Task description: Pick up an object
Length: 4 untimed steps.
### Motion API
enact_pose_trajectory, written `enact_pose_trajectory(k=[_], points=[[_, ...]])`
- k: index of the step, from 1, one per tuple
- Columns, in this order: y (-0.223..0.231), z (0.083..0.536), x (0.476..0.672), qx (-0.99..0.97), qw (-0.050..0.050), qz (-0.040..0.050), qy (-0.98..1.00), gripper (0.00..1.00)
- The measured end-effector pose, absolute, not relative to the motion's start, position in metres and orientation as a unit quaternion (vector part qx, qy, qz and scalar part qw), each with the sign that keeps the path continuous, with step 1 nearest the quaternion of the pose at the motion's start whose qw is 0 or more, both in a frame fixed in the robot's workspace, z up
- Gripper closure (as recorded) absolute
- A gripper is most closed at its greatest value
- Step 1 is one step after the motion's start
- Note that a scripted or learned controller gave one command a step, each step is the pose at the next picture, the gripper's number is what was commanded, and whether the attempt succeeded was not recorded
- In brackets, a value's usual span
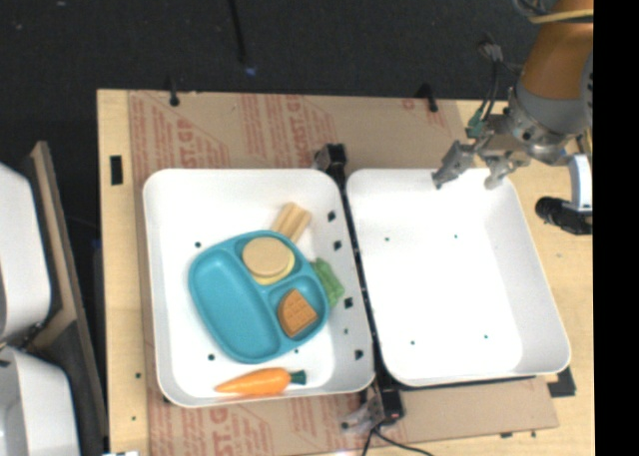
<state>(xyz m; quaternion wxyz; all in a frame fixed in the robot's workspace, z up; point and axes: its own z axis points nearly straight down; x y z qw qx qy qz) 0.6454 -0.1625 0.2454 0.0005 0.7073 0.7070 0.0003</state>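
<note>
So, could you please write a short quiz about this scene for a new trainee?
1. True or false: the toy orange carrot lies inside the blue plastic divided tray.
2. Which white bin holds the tray: A left, B right?
3. Over which bin's far edge does the robot's hand hang?

Key: 1 false, it lies beside the tray in the bin; 2 A; 3 the right one.

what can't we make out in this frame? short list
- Green item, camera view: mostly hidden behind the blue tray; its kind is unclear.
- Wooden piece, camera view: its lower end sits behind the round tan disc.
- Arm, camera view: upper part cut off at the top right.
- Hand, camera view: small and blurred, above the right bin's far rim.
</note>
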Motion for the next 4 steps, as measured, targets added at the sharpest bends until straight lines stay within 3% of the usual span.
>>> enact_pose_trajectory(k=[1, 2, 3, 4], points=[[-0.182, 0.220, 0.655, 0.708, 0.000, -0.0005, 0.707, 0.00], [-0.182, 0.232, 0.656, 0.707, 0.001, 0.0004, 0.707, 1.00], [-0.182, 0.231, 0.656, 0.707, 0.001, -0.0001, 0.707, 0.00], [-0.223, 0.217, 0.651, 0.708, 0.000, -0.0005, 0.706, 0.00]])
